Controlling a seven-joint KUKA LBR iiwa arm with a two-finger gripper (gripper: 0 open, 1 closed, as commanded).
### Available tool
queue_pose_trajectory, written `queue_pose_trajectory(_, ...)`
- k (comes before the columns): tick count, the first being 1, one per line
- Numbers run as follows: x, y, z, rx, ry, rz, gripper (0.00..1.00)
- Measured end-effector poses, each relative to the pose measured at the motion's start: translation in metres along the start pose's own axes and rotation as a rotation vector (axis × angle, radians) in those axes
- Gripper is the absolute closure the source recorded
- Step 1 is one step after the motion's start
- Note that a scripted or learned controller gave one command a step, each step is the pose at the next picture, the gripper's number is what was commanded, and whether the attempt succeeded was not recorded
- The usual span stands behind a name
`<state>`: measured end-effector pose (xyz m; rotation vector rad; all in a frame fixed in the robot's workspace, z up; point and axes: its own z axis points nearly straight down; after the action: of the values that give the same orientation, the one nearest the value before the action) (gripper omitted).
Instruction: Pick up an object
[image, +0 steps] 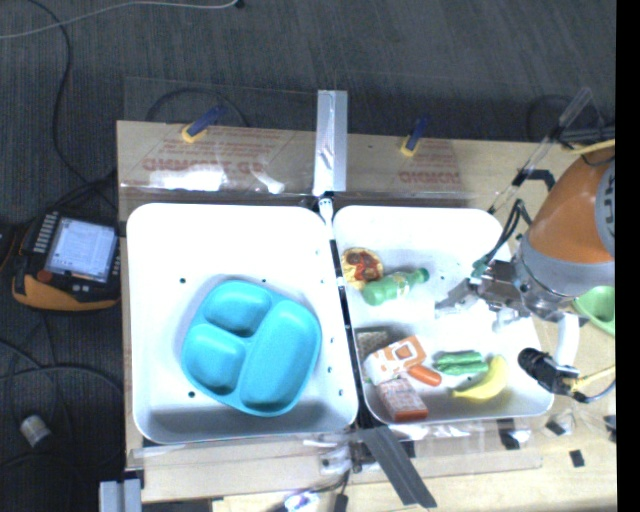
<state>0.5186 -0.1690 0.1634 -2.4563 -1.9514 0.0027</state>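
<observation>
Several small toy foods lie in the right bin (440, 222), any of them a candidate for picking. Taking the divider between the two bins as the landmark: just beside it, toward the far end, sits a round piece with red and yellow markings (361, 265), too blurred to name. Touching that piece on the side away from the divider lies a green bottle (392, 286), its long axis running across the bin, the narrower neck pointing away from the divider and slightly toward the far wall. Nearer the front wall and close to the divider rests a white and orange carton (393, 358), tilted, with a brownish block (400, 399) just in front of it. An orange carrot-like piece (425, 377) touches the carton's outer side. Farther from the divider lies a green vegetable (460, 361), long axis across the bin, and beside it a yellow banana (483, 381), curved, with its tips pointing up toward the far side.

The gripper (478, 292) hangs over the right bin's outer half, well away from the divider, with nothing visibly between its fingers; whether they are spread or pressed together I cannot tell. The orange band (565, 215) shows above it.

Across the divider, the left bin (150, 300) holds a turquoise sectioned plate (252, 345).
</observation>
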Motion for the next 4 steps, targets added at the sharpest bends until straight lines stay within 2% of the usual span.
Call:
queue_pose_trajectory(1, -0.007, -0.032, -0.019, 0.0, -0.002, 0.393, 0.0)
queue_pose_trajectory(2, 0.048, -0.044, 0.075, -0.013, 0.001, 0.447, 0.0)
queue_pose_trajectory(3, 0.006, 0.021, -0.03, -0.002, -0.006, 0.375, 0.0)
queue_pose_trajectory(4, 0.017, -0.041, 0.05, 0.001, -0.001, 0.015, 0.0)
